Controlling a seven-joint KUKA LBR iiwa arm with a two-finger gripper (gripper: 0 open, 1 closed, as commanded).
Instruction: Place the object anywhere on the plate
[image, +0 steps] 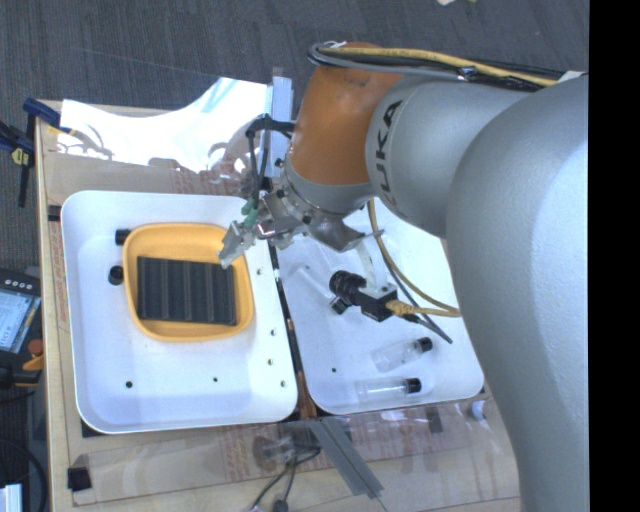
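The gripper (232, 247) hangs at the right rim of the yellow plate (150, 242) in the left bin (90, 370), w/ jaw state unclear; the object I cannot identify, so pls release well inside the rim.

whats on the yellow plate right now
A dark ribbed rectangular insert lies across the middle of the yellow plate. The claw hangs over the plate's upper right rim, covering that corner, so whatever sits beneath it there can't be seen.
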